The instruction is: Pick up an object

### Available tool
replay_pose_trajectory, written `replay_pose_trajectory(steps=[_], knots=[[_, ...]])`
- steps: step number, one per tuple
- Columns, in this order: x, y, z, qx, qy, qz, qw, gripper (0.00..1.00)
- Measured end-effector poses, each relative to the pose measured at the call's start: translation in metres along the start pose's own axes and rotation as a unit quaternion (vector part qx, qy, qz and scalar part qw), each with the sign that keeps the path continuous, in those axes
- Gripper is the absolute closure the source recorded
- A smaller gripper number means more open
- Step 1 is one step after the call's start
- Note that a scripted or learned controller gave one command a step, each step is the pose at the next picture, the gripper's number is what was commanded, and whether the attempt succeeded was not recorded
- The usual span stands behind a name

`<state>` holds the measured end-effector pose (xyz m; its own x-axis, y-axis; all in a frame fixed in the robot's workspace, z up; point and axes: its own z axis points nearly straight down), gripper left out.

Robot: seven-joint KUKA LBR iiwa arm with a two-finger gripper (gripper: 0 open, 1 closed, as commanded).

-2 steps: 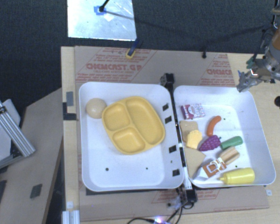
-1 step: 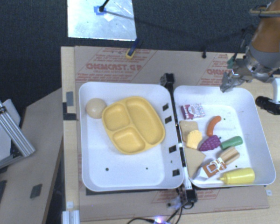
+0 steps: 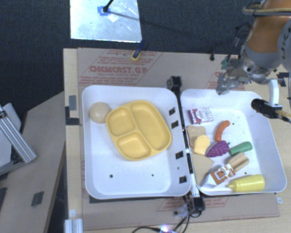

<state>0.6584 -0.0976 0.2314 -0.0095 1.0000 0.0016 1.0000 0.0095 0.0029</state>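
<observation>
While the gripper [image 3: 225,87] hangs over the far rim of the right shallow white plastic bin [image 3: 262,132], nothing is seen held; its opening cannot be told. The approach step is judged underway. The small orange plastic sausage [image 3: 222,129], mid-bin, must be reached by descent.

Two white bins [image 3: 94,178], one yellow tray [image 3: 136,129], one beige ball [image 3: 100,112], some nine toy foods [image 3: 223,147]

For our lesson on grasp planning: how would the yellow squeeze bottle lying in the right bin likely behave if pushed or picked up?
The yellow squeeze bottle lies on its side and looks round-bodied, so a push would probably roll it. It looks like a smooth plastic toy, so likely light and a bit slippery. It rests near the right bin front wall, which may crowd a grasp.
</observation>
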Motion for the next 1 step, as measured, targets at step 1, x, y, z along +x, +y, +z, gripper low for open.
replay_pose_trajectory(steps=[1], knots=[[0.0548, -0.0054, 0.0113, 0.001, 0.000, 0.001, 1.0000, 1.00]])
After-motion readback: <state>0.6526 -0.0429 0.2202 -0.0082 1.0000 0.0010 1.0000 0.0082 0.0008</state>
